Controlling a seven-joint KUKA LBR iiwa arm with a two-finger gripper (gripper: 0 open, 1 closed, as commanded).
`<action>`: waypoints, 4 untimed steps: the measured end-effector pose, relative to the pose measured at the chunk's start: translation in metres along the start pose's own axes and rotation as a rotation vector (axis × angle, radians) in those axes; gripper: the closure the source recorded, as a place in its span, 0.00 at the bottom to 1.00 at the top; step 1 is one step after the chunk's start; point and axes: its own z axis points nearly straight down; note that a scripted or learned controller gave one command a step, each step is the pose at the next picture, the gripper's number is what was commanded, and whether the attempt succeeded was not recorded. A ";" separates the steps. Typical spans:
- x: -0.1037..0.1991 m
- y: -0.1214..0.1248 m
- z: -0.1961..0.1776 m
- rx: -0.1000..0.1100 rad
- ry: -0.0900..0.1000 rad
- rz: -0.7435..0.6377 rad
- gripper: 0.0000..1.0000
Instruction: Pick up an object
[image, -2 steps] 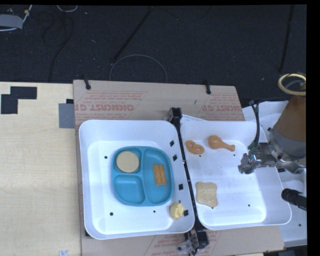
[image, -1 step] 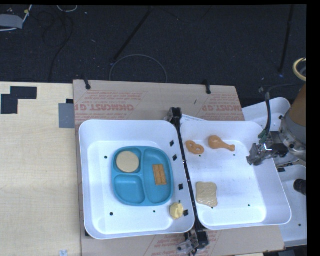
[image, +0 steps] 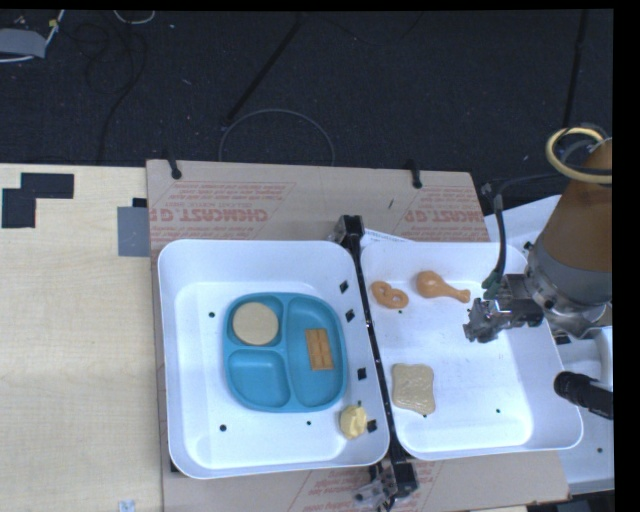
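The gripper (image: 484, 326) hangs over the right bin (image: 520, 425), its grip too small to tell; the drumstick toy (image: 440, 287) lies near; a crooked drop might push it away.

Glossy white plastic bins (image: 200, 300) — smooth blue plastic tray (image: 275, 385), matt brown cardboard (image: 300, 200) beneath, pale wood-grain bench (image: 70, 350) — dark metal gripper (image: 482, 322).

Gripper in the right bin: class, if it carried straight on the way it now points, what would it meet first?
The gripper appears to point down at the right bin, so it would probably meet the bare white floor first. The drumstick-shaped piece lies up and left of it, apart. Height is hard to judge from this slanted view.
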 end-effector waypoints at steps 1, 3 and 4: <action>0.050 -0.010 0.012 0.001 0.000 -0.001 1.00; 0.161 -0.010 0.024 0.003 -0.001 -0.001 1.00; 0.209 -0.007 0.038 0.003 -0.002 -0.001 1.00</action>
